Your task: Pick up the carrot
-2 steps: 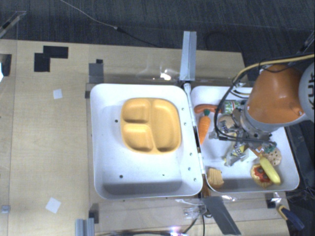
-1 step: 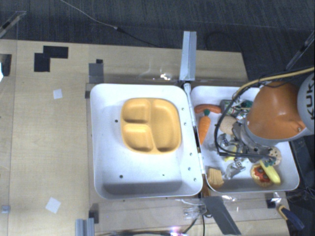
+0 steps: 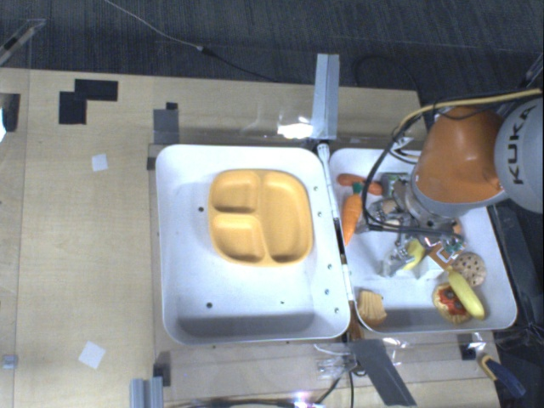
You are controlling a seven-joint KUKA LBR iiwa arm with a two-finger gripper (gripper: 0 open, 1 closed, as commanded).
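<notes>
Camera view shows the carrot (image 3: 349, 214) lying against the right bin's (image 3: 501, 300) left wall, just left of the tool (image 3: 406, 253), presumably descending beside it; its grip state cannot be told.

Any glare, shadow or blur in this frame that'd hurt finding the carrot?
Camera view: glare on the clear strip behind the bins and at the bottom edge; soft shadow along the left bin near wall; the carrot is evenly lit but slightly soft; the arm covers part of the right bin, and the tool sits in clutter, hard to resolve.
</notes>
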